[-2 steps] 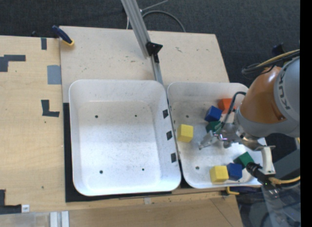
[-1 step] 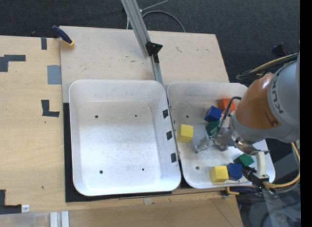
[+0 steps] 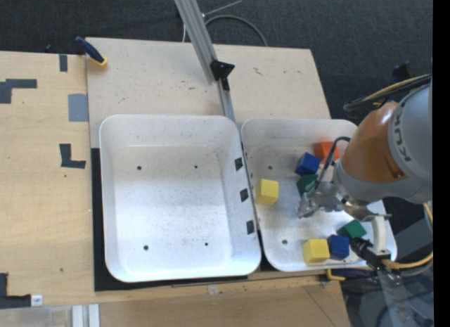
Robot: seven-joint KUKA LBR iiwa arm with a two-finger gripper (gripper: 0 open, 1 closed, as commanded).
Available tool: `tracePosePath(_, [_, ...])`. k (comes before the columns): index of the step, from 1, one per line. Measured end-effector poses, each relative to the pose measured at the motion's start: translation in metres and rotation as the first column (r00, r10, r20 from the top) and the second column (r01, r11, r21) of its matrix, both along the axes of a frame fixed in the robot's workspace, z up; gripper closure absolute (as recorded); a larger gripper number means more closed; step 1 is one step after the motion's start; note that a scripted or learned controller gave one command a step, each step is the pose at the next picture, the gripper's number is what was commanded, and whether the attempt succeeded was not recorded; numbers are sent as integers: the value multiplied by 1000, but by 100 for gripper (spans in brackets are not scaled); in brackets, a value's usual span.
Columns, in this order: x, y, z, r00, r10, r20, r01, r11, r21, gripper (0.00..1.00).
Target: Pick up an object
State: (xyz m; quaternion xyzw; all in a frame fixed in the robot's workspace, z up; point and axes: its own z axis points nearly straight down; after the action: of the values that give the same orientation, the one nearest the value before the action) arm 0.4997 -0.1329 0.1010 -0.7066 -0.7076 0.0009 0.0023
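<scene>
While my hand (image 3: 309, 204) hangs low in the right white bin (image 3: 281, 136), its grip unreadable, the dark green block (image 3: 306, 186) lies just above it in frame.

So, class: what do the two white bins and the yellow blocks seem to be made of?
White bins: probably moulded plastic, smooth with a slight sheen, rounded corners and rims, surface speckled with scuffs. Yellow blocks: plain, evenly coloured cubes with a matte look; foam, wood or plastic, hard to tell.
</scene>
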Motion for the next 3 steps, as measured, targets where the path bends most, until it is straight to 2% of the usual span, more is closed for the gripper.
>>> tracePosePath(2, [3,-2,84,1000,0,7,0,1000,-3,100])
tracePosePath(3, [13,4,140,1000,1,10,-1,1000,-3,100])
